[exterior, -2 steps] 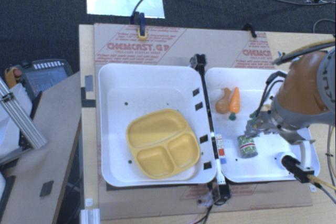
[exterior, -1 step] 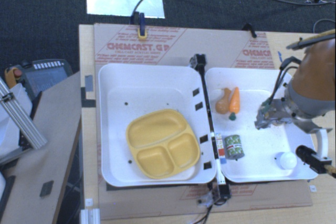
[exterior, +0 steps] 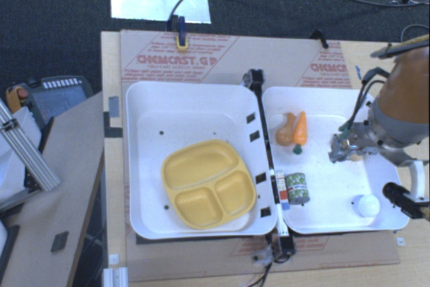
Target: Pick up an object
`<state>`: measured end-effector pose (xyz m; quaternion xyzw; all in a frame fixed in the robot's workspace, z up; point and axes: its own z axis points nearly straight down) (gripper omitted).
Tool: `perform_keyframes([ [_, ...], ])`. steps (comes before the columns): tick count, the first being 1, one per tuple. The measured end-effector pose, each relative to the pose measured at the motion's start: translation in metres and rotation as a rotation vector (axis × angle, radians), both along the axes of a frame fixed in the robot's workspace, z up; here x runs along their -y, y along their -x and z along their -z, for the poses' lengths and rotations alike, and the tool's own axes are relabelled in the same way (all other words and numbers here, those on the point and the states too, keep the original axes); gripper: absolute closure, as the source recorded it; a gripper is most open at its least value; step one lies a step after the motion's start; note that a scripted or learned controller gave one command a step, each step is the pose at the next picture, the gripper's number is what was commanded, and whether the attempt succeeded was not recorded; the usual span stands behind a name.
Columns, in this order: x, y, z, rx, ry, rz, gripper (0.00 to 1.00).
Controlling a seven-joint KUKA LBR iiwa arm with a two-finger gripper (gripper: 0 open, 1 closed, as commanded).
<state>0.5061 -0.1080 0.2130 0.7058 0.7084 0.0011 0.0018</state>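
The right bin (exterior: 316, 215) holds an orange carrot (exterior: 300, 129) lying against a tan pear-shaped piece (exterior: 285, 132) near its far left, a small green patterned can (exterior: 296, 187) on its side near the front left, and a white ball (exterior: 367, 205) at the front right. My gripper (exterior: 341, 150) hangs over the bin's right-middle, right of the carrot and above the ball. I see nothing between its fingers.
The left bin (exterior: 144, 212) holds a yellow three-compartment tray (exterior: 208, 181). A black divider (exterior: 263, 144) runs between the bins. The grey and orange arm (exterior: 403, 97) covers the right bin's far right corner. Cables and a clamp (exterior: 180, 33) lie beyond the bins.
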Motion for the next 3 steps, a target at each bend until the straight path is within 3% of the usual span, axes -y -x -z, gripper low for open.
perform_keyframes([
  [1, -0.051, -0.003, -0.007, -0.001, -0.002, -0.006, 1.0],
  [3, -0.164, -0.033, -0.019, -0.001, -0.004, -0.008, 1.0],
])
